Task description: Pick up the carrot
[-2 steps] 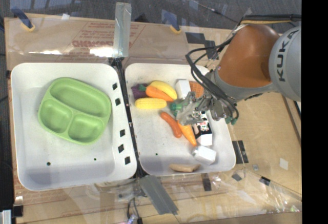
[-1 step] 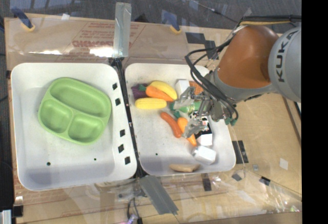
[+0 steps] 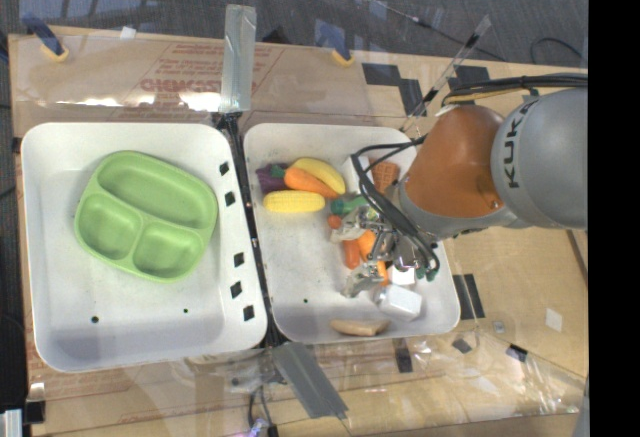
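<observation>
Right white bin (image 3: pixel 300 310): jaws (image 3: pixel 372 260) down at orange carrot (image 3: pixel 357 250), grip unclear.

Two white bins (image 3: pixel 60 325) sat on a tan bench (image 3: pixel 520 325), the left one bearing a lime-green divided plate (image 3: pixel 145 215), the right one an orange carrot (image 3: pixel 310 182), a yellow banana (image 3: pixel 320 169), yellow corn (image 3: pixel 293 202) and a tan bread piece (image 3: pixel 358 328), beside the grey, orange-banded arm (image 3: pixel 500 165).

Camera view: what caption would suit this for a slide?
Arm's end effector lowered among toy vegetables in the right bin; green plate in the left bin.
</observation>
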`<state>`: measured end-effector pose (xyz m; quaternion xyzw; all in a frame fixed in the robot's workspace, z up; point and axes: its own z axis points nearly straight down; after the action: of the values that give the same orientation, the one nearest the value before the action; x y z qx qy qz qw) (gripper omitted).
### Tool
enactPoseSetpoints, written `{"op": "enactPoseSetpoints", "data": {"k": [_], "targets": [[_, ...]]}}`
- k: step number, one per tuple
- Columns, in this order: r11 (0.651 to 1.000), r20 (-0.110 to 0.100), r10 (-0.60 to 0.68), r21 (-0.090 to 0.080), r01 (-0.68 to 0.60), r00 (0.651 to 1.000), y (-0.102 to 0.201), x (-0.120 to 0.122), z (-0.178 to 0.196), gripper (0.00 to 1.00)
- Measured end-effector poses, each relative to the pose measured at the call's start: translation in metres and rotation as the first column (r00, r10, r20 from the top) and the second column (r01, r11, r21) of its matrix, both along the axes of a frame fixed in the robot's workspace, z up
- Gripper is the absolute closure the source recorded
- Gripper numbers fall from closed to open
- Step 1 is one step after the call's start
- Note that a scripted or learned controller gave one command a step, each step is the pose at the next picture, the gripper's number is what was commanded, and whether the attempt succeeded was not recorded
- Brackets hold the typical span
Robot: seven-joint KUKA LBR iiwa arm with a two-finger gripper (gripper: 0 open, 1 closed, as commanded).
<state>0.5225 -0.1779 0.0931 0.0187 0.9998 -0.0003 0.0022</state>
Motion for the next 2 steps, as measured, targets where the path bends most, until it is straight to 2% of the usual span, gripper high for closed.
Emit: {"op": "enactPoseSetpoints", "data": {"k": [1, 2], "targets": [[1.0, 0.002, 0.008, 0.0, -0.008, 1.0, 0.002, 0.002, 0.01, 1.0], [0.972, 0.001, 0.235, -0.001, -0.235, 0.972, 0.047, -0.025, 0.111, 1.0]]}}
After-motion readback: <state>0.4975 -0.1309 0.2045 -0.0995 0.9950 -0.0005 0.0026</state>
